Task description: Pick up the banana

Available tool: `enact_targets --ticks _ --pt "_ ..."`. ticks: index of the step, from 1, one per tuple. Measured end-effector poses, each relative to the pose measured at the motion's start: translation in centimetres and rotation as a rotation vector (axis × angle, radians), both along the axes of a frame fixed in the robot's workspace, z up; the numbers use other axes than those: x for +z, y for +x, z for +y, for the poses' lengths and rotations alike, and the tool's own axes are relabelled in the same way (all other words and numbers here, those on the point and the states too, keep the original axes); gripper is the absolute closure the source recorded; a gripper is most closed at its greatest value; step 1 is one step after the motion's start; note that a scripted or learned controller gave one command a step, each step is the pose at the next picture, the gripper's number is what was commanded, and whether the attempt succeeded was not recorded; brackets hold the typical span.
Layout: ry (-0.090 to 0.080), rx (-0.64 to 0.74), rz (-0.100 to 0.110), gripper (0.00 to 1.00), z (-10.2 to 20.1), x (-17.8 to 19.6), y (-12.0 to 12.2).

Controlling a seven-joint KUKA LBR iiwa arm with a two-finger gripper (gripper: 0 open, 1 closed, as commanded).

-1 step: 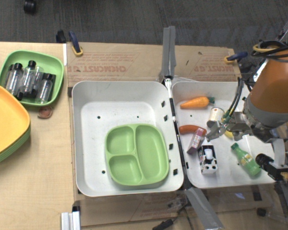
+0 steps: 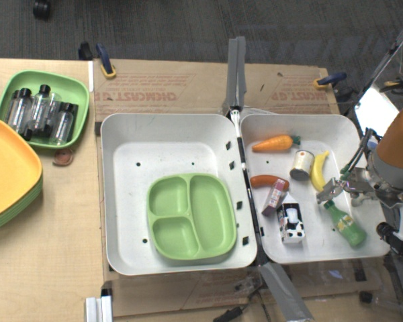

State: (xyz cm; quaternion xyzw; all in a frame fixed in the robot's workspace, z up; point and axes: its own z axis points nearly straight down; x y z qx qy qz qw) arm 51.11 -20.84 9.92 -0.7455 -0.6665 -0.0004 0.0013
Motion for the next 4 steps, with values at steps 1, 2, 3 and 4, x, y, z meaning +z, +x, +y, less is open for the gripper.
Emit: enact_targets --ticks 1,2,3,4 --pt "-0.002 0.087 0.000 0.00 3.6 -0.8 3.0" --pt "-0.003 0.082 0.001 1.00 3.5 0.0 3.0" --pt "-0.003 0.079 0.002 1.00 3.4 0.9 2.9" --pt "-0.001 -0.152 0.004 1.00 3.1 -0.9 1.6"
